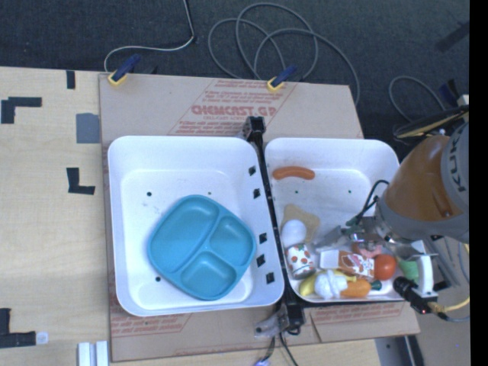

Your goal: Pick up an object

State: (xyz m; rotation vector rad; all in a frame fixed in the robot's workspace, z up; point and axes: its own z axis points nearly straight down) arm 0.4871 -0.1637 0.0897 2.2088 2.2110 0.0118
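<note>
My gripper hangs low over the front right part of the right bin, just above a heap of toy food. In that heap are a red tomato, an orange carrot, a small red-and-white carton, a yellow banana and a white patterned cup. A white egg lies left of the gripper. An orange sausage rests alone near the bin's back wall. The arm's grey and orange wrist hides the bin's right side.
The left bin holds a blue divided plate. A black divider runs between the bins. Both stand on a cardboard sheet held by clamps. Cables loop on the dark floor behind.
</note>
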